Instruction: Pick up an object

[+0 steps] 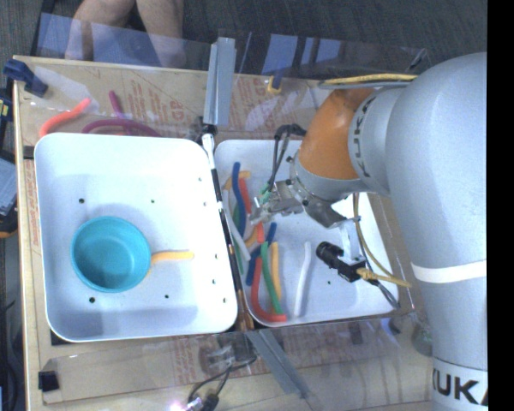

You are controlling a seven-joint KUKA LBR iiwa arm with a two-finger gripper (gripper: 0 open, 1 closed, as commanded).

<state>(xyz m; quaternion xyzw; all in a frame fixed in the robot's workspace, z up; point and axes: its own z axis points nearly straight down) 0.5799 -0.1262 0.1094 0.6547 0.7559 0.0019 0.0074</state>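
Reaching in from the right, the grey arm [428, 187] with its orange band [330, 144] is bent down over the right bin [325, 319]. The jaws are low over the left half of that bin, directly above a loose pile of slender plastic pieces [261, 264]. Whether the jaws are spread or closed cannot be told from this angle, and no item is seen between them.

Contents of the right bin: a blue stick [236, 178] and a green stick [242, 205] near the left wall; further down, a yellow stick [276, 268], a red curved piece [259, 305] along the lower left corner, and a white piece [304, 276] lying apart to the right. The pile is just beside the dividing edge between the bins.

The left bin [60, 157] holds a teal toy saucepan [111, 253] with a yellow handle [173, 255] pointing right, resting upright on the bin floor.

On the tabletop [137, 358] behind the left bin lie a pink hose [120, 127] and an orange strip [64, 118].
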